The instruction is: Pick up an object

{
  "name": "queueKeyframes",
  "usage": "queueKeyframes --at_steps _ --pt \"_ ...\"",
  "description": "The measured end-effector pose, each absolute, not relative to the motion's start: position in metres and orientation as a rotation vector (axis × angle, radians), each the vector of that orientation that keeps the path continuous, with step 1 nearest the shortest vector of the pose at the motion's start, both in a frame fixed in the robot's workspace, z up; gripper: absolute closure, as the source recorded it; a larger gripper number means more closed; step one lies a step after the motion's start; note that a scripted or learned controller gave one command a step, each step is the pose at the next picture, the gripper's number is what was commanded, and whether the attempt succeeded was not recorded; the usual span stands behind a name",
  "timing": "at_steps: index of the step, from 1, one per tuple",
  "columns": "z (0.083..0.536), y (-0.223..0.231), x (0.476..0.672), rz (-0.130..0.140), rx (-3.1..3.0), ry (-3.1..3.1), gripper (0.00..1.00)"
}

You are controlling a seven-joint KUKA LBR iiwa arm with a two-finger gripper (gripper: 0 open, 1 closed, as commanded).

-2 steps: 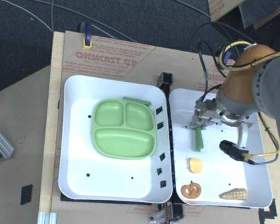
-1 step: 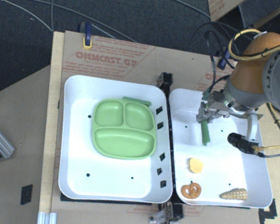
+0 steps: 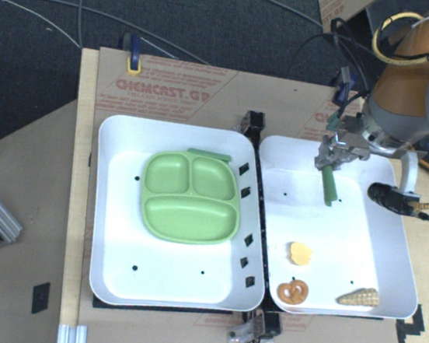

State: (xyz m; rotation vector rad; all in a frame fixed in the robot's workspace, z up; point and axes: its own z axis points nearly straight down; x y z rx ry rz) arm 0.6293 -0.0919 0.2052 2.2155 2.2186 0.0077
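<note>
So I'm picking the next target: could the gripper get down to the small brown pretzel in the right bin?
Probably yes. The brown pretzel lies alone on the right bin's floor, apart from the yellow piece, though the gripper seems to hold a green stick.

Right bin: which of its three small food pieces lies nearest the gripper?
The round yellow piece: it lies higher in the right bin, toward the gripper, than the brown pretzel and tan cone.

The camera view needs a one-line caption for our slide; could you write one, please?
Gripper holding a green stick above the right bin; green divided plate in the left bin.
</note>
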Motion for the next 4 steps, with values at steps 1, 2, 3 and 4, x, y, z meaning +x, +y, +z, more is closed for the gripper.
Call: queueKeyframes --at_steps 1,2,3,4 --pt "0.254 -0.092 0.631 0.007 2.216 2.219 1.00" --pt "0.255 -0.047 0.618 0.001 2.218 2.230 1.00" --pt "0.255 0.001 0.605 0.001 2.219 2.231 1.00" --pt "0.232 0.044 0.590 -0.003 2.220 2.231 1.00"
